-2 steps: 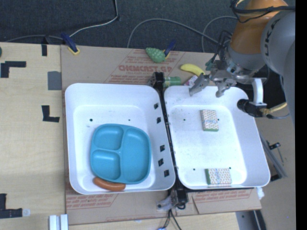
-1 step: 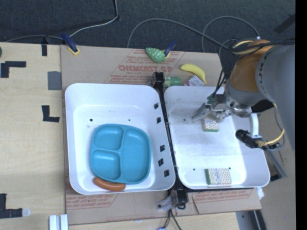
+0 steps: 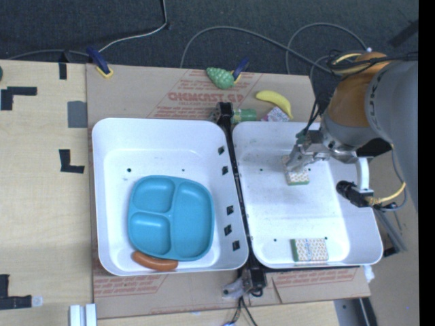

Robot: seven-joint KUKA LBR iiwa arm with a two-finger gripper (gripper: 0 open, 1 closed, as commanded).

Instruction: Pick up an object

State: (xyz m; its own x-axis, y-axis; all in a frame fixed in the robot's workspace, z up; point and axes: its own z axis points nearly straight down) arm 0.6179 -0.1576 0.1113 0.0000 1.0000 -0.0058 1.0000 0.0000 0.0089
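Observation:
A small beige block point(image 3: 297, 177) lies on the floor of the right bin point(image 3: 272, 216), near its far right part. My gripper point(image 3: 298, 164) hangs directly over that block, its tip at the block's upper edge; I cannot see whether it touches it. A speckled rectangular sponge point(image 3: 310, 250) lies at the right bin's near edge. In the left bin point(image 3: 115, 148) sits a blue divided plate point(image 3: 170, 216), with an orange sausage point(image 3: 155, 261) beside its near rim.
Beyond the bins on the cardboard lie a yellow banana point(image 3: 274, 101), a green toy point(image 3: 221, 77) and a small wrapped item point(image 3: 276, 115). The grey arm with its orange band point(image 3: 353, 100) covers the right bin's far right corner. Cables run behind the bench.

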